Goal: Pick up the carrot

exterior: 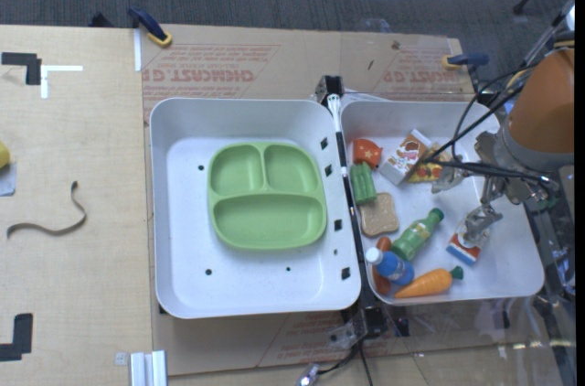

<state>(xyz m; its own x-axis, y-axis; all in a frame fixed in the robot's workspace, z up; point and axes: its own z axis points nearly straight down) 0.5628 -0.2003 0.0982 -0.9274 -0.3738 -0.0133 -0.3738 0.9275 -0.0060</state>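
Jaws looking slightly apart, gripping nothing | gripper (479, 224) hovering over small carton (464, 249) | carrot (428, 283) lying at its 7 o'clock | risking grabbing carton or green bottle (416, 235) instead

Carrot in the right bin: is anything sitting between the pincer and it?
Nothing visible blocks it. The pincer is over the right bin, above a small red, white and blue item. The carrot lies near the front wall with bare floor between; the green bottle lies just behind it.
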